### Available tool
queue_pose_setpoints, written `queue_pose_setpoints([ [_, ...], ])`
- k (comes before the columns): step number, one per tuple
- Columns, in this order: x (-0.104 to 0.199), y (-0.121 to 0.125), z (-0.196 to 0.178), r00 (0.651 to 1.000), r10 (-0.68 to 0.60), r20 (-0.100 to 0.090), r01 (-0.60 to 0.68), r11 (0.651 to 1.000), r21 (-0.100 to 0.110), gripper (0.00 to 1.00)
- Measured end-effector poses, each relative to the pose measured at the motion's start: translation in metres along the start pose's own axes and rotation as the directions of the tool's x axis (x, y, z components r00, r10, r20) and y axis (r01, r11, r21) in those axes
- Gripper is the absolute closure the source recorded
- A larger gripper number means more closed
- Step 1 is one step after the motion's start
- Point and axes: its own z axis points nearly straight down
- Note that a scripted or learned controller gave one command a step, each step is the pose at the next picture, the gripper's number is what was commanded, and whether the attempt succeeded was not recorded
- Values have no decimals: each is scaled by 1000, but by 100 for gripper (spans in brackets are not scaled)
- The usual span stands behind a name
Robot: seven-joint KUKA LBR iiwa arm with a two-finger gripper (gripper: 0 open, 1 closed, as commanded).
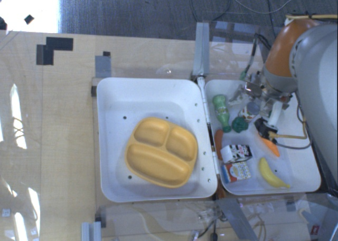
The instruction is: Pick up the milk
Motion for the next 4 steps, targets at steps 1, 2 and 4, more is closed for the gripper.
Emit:
queue_pose_setpoints([
  [1,2,3,-12,1000,-10,0,10,1000,-8,100],
  [2,2,2,-11,1000,-10,1,10,1000,-6,0],
  [4,-43,13,10,979,-205,4,205,978,-35,0],
])
